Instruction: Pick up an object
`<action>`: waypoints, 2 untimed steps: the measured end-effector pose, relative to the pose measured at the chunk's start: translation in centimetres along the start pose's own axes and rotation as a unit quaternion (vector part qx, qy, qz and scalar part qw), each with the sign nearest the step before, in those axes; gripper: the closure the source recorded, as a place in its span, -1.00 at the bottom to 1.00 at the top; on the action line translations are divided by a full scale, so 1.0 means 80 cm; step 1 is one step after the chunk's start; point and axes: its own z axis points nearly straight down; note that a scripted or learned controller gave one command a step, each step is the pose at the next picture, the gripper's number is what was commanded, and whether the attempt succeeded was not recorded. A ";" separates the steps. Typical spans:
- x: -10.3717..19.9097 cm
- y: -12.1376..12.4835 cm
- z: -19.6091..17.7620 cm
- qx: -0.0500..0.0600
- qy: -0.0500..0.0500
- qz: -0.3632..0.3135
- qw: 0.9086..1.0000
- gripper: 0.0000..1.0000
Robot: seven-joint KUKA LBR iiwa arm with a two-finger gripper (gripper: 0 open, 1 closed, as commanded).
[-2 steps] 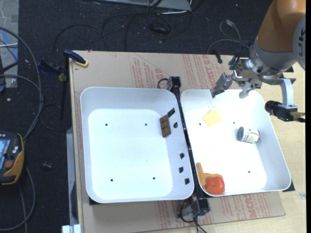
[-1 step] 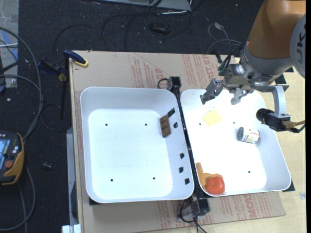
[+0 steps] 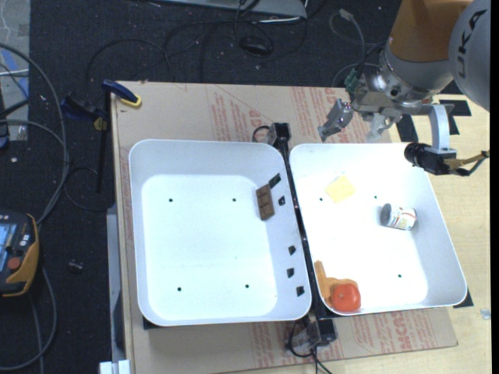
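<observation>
Grey KUKA arm (image 3: pixel 437 29) with an orange band came in from the right, its gripper (image 3: pixel 355 123) hovering over the bench (image 3: pixel 210 111) just past the far rim of the right bin (image 3: pixel 437 287), fingers spread apart, pinching nothing. Left bin (image 3: pixel 156 170) held a small dark brown block (image 3: pixel 266 202) by its right wall. Right bin held an orange-red round object (image 3: pixel 344 294) with an orange stem-like piece at the near left corner, a small white cylindrical container (image 3: pixel 398 217) lying on its side with a grey end, mid-right, and a flat pale yellow square (image 3: pixel 340 188) toward the far left.
</observation>
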 end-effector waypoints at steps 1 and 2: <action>0.083 -0.088 -0.020 0.001 0.001 -0.002 1.000 -1.00; 0.059 -0.133 0.016 0.002 0.000 0.006 1.000 -1.00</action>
